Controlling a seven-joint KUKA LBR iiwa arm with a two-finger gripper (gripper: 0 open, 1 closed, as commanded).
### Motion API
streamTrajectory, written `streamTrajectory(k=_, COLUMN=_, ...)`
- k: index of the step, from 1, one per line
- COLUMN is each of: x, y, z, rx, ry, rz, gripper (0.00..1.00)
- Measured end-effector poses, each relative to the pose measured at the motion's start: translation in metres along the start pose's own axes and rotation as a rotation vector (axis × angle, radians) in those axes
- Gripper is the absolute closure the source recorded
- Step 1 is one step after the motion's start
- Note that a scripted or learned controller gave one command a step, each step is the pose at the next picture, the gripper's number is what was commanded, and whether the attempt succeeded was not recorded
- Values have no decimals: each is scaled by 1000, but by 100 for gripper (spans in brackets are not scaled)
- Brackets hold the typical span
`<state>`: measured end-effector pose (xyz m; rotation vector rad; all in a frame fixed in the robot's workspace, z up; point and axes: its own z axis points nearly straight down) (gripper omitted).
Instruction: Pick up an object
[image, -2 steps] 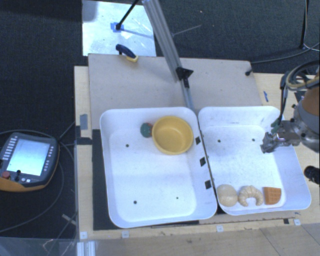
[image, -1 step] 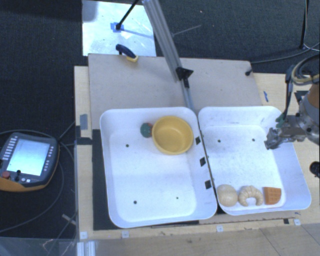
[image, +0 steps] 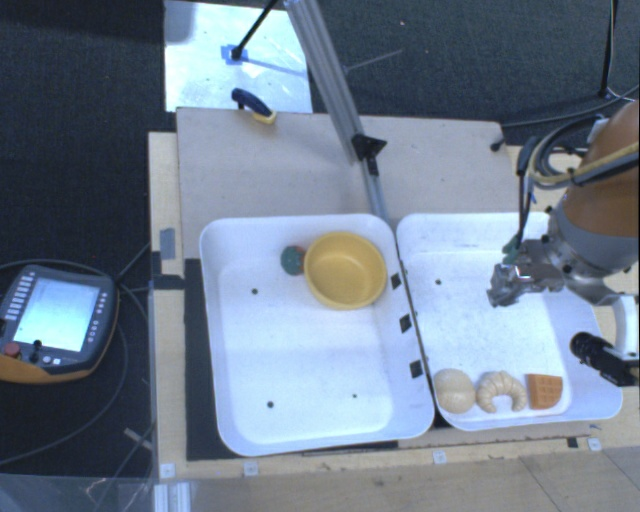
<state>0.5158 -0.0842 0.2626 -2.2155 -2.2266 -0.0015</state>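
The hand (image: 505, 285) hangs over the right bin (image: 470, 240), near its middle, with bare white floor under it. How far open it is I cannot tell; the view is too coarse there, and nothing shows in its grip.

The likeliest picks sit well apart from it, along the bin's near wall: a pale bun (image: 454, 390), a croissant (image: 502, 391) and an orange cracker (image: 544, 390), packed side by side and probably touching. A descent onto one could shove its neighbour, or catch the rim.

In the left bin (image: 300, 400) a yellow bowl (image: 345, 270) rests with a small green ball (image: 292, 260) against it; a grab at the ball may roll it away.
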Motion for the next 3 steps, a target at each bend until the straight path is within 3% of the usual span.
streamTrajectory(k=3, x=156, y=13, z=17, rx=-1, ry=-1, rz=1, gripper=100)
